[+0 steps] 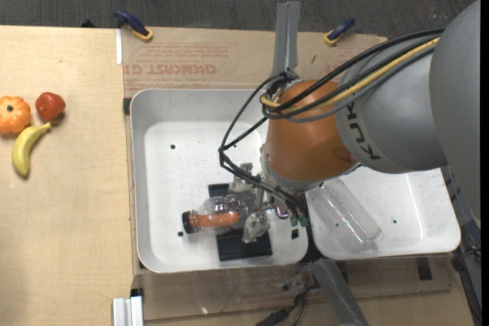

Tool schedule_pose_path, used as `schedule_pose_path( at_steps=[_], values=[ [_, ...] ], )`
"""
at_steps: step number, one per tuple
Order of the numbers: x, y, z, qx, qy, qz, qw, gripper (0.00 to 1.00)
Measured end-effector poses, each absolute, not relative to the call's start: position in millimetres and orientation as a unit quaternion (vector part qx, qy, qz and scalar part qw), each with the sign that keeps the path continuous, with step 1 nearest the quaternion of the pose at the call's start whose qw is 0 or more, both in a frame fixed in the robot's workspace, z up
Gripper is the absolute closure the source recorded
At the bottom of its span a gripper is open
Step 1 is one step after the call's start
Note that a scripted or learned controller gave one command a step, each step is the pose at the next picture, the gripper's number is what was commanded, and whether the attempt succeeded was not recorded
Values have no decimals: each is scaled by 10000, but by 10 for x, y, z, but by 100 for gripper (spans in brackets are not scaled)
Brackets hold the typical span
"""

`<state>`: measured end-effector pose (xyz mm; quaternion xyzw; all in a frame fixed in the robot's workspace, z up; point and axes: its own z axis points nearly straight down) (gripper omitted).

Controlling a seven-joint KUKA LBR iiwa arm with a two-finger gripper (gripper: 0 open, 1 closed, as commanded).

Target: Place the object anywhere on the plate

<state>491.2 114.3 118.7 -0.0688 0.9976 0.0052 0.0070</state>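
A small clear bottle (208, 221) with orange contents and a black cap lies on its side near the front of the left bin (153, 164). My gripper (231, 217) hangs low over it, under the orange wrist band. One black finger (218, 190) stands behind the bottle and the other black finger (243, 246) in front of it, each with a gap to the bottle. The gripper is open and straddles the bottle's right end. The arm hides the bin's right side.
A clear plastic cup (350, 216) lies tilted in the right bin (428, 225). On the bench to the left lie an orange (12, 115), a red apple (50, 106) and a banana (26, 147). Cables loop off the wrist over the left bin.
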Motion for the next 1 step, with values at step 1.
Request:
schedule_pose_path(
  at_steps=[1],
  values=[
    [5012,628,1917,-2881,9576,2,16,100]
  ],
)
